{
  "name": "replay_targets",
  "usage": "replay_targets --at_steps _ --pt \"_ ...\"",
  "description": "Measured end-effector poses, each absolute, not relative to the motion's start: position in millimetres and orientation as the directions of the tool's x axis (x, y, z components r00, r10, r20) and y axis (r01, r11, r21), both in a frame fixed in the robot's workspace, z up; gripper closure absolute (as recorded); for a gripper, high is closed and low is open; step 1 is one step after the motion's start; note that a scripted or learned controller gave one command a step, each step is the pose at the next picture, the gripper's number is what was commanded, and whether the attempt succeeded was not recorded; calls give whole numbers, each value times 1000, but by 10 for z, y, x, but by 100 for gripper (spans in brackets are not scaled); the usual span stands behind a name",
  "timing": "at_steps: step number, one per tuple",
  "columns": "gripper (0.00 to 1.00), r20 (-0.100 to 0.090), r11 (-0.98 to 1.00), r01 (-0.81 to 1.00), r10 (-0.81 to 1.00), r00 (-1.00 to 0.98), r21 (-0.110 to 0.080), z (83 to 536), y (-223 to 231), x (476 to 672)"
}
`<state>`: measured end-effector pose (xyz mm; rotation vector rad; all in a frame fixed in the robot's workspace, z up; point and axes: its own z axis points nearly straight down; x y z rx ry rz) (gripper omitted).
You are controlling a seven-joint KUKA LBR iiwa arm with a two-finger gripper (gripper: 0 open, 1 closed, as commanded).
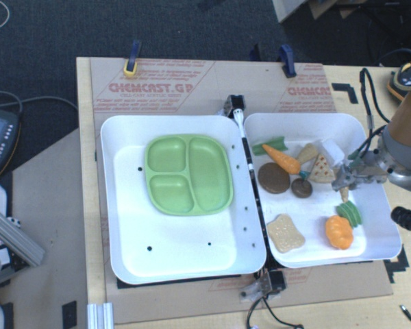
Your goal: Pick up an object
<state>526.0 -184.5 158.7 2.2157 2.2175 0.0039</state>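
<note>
My gripper [344, 181] hangs low over the right side of the right bin [377, 249]. A green toy piece [350, 212] lies just below it, and an orange toy pepper [338, 232] sits further toward the front. To the gripper's left are a tan wedge with holes [321, 169], a white block [331, 149], and a small dark disc [301, 188]. Further left lie a carrot [282, 159], a green piece [272, 144], a brown round cookie [273, 178] and a slice of bread [285, 232]. A small tan bit shows right under the gripper.
The left bin [123, 252] holds a green divided plate [189, 174]. A black divider with white clips [247, 177] runs between the bins. Blue and yellow clamps [131, 64] grip the cardboard at the back edge.
</note>
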Motion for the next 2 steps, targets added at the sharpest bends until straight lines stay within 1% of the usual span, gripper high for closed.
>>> replay_targets --at_steps 1,2 --pt "100 -2 2 1000 1000 -2 5 2038 -1780 5283" --pt "100 -2 2 1000 1000 -2 5 2264 -1780 5294"
